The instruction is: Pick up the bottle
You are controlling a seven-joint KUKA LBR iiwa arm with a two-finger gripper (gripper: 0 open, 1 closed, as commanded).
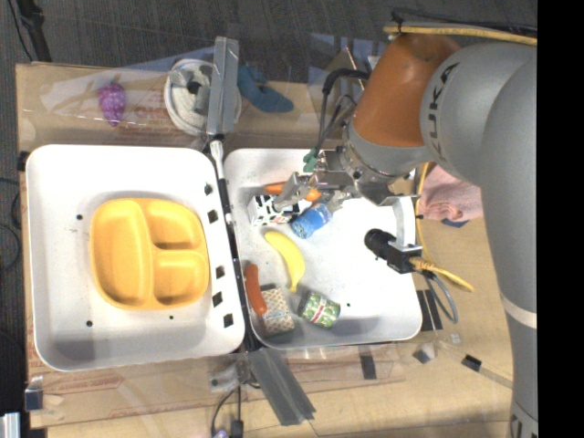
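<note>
The bottle (312,220) is small and blue with a pale end. It lies on its side in the upper left part of the right bin (388,313). My gripper (307,188) hangs over the bin's upper middle, just above and slightly left of the bottle, and looks close to it or touching it. Nothing shows clearly between the gripper and the bottle. A black-and-white patterned object (265,210) and a small orange piece (273,190) lie right beside the gripper on its left.
A banana (287,256), a green can (319,309), a red sausage-like item (253,291) and a patterned block (277,314) lie in the right bin's lower left. The left bin (55,336) holds a yellow divided plate (151,250). Purple grapes (112,101) lie behind the bins.
</note>
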